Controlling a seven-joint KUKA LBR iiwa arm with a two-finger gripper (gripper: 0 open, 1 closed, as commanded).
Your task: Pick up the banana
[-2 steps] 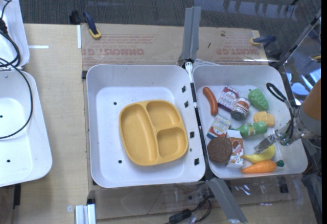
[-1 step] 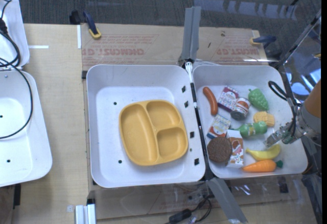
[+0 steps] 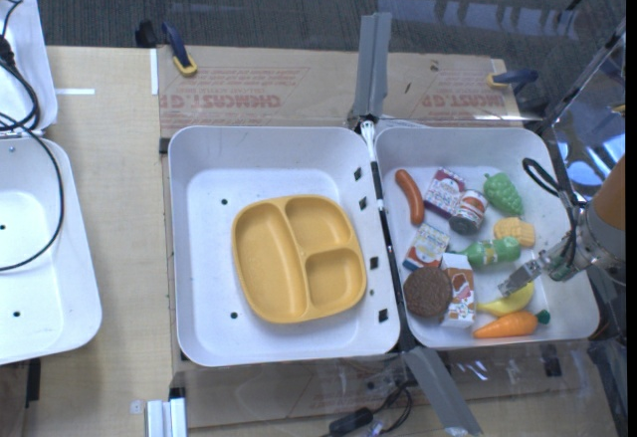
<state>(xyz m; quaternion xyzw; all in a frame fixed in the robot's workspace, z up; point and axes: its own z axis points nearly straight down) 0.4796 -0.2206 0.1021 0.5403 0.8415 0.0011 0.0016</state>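
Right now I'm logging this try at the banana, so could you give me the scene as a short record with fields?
target: yellow toy banana, lying in the right white bin, near its front edge
neighbours: orange toy carrot just in front; brown round cookie to its left
gripper: metal two-finger gripper low over the banana's right end
grasp: banana not seen between the fingers
left bin: yellow three-compartment plastic plate

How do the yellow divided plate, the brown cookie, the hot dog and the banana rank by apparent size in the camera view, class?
1. Yellow divided plate, clearly largest.
2. Brown cookie.
3. Hot dog and banana: too alike to separate, and the hand hangs by the banana.
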